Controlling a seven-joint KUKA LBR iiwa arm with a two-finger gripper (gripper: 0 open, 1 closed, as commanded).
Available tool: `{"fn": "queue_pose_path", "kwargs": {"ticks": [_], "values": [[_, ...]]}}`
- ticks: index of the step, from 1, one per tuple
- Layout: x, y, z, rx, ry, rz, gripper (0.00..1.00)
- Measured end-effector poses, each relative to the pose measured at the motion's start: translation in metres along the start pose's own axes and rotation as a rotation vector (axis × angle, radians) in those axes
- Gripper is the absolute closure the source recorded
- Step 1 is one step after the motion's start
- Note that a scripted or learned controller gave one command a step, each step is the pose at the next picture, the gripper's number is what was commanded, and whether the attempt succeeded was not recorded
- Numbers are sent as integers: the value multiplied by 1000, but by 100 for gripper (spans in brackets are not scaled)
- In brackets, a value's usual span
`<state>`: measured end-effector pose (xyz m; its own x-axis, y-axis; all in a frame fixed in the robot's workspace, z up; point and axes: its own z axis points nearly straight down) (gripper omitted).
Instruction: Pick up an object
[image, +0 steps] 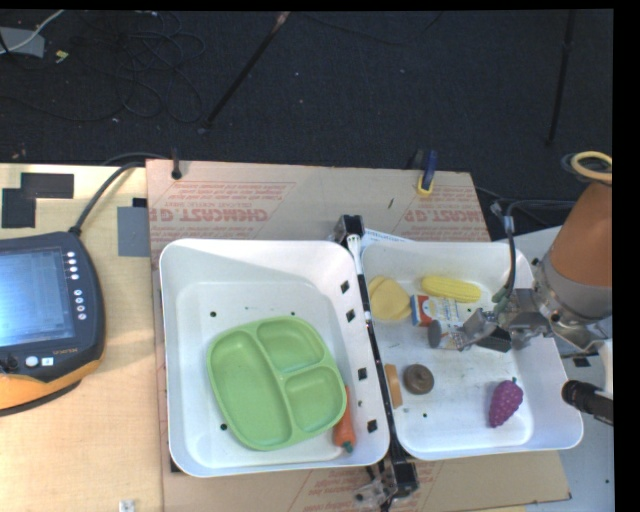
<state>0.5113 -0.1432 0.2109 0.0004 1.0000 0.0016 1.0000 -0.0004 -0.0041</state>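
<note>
Cardboard (300, 200) covers the surface under both bins, with a wooden strip to its left where a teach pendant (45, 310) with a dark screen and orange underside lies. The left bin (200, 270) sits on the cardboard and carries a green divided plate (275, 382) lying flat toward its near right part; an orange carrot-like piece (345, 432) rests at the plate's near right edge, against the bin wall. The right bin (540, 440) touches the left one along a shared black-clipped edge. The arm (585, 250), grey with its orange band, comes in from the right and hangs over the right bin's far right part. Its gripper (470, 335) is low over the bin's middle, just beside a small red, white and blue carton (428, 310); the metal parts blur together there, so whether anything sits inside them cannot be told. A corn cob (450, 289) lies near the far wall, a yellow rounded fruit (388, 298) just left of it, touching the carton's side or very near it. A purple grape bunch (505, 402) lies toward the near right, well apart from the gripper. A brown round piece (418, 379) sits near the middle, with a thin orange block (393, 385) just left of it by the bin wall
</note>
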Motion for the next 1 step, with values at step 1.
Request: {"fn": "queue_pose_path", "kwargs": {"ticks": [1], "values": [[-74, -39, 78, 6, -1, 7, 0]]}}
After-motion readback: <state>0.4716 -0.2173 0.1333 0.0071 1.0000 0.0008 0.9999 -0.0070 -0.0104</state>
